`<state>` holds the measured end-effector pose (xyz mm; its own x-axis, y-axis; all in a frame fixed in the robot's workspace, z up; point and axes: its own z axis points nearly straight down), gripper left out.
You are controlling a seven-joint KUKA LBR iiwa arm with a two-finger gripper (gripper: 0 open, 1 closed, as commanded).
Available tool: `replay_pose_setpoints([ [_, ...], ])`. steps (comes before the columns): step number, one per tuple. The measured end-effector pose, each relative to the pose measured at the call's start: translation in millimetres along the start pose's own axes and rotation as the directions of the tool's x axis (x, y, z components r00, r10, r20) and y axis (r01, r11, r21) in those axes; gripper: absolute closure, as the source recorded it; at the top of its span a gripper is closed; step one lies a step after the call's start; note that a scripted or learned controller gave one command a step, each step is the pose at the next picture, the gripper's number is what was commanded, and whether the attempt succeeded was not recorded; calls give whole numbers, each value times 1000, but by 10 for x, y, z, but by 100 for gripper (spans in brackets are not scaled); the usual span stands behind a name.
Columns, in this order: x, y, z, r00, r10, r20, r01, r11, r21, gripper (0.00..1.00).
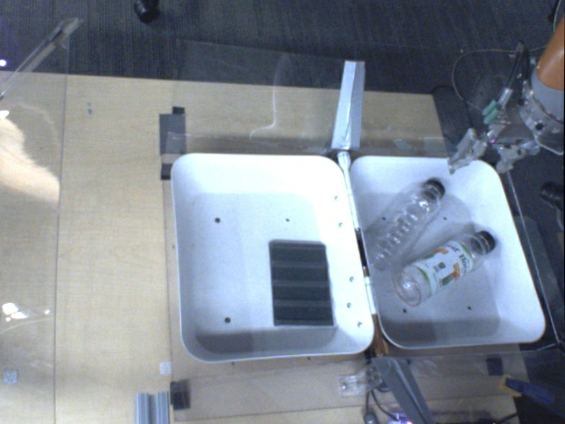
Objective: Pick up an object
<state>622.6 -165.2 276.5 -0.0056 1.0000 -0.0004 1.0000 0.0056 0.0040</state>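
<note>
Pale wooden bench (97, 263), seen from above, carries two shallow white bins side by side. Left bin (203, 193) holds a dark ribbed block (301, 282) toward its 5 o'clock corner. Right bin (521, 312) holds two clear plastic bottles lying tilted: a bare bottle (404, 222) near centre, a labelled bottle (444, 267) just beside it at 5 o'clock. At 1 o'clock of that bin the gripper (484, 148) hovers over the rim, fingers spread apart and holding nothing. Judged an approach stage; next it must travel toward 7 o'clock, descend over a bottle and close across its body.
</note>
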Motion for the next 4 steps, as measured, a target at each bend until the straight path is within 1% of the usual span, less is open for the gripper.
replay_pose_setpoints([
  [1,-325,-35,1381,990,-142,13,142,990,-21,0],
  [2,-399,-612,1877,978,-209,3,209,978,-5,0],
  [3,-393,-260,1881,922,-387,4,387,922,-5,0],
  [4,-292,-42,1706,938,-346,1,346,938,-2,0],
])
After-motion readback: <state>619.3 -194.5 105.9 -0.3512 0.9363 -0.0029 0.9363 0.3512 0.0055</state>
